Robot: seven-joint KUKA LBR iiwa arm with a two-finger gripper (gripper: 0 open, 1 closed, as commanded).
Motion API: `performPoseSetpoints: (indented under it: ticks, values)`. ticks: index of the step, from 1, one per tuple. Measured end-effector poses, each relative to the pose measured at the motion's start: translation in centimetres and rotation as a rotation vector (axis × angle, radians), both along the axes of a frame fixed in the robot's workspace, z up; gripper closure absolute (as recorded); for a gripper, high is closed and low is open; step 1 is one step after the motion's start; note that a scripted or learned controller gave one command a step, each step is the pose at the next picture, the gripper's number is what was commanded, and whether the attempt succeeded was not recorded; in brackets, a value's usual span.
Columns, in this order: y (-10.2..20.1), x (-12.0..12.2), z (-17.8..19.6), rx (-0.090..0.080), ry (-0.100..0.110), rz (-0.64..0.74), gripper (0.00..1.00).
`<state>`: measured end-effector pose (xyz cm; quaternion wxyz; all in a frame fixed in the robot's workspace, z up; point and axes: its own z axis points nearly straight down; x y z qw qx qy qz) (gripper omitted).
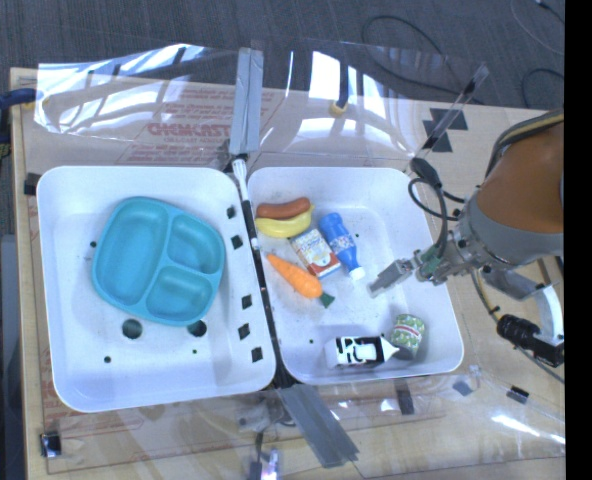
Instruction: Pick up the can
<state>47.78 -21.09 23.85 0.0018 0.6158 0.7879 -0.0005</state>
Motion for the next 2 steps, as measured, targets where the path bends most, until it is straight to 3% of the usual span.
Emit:
performPoseSetpoints:
  ticks: [2]
  values:
    - [0.04,0.04,0.3,-0.001,-0.001,0.035,0.0]
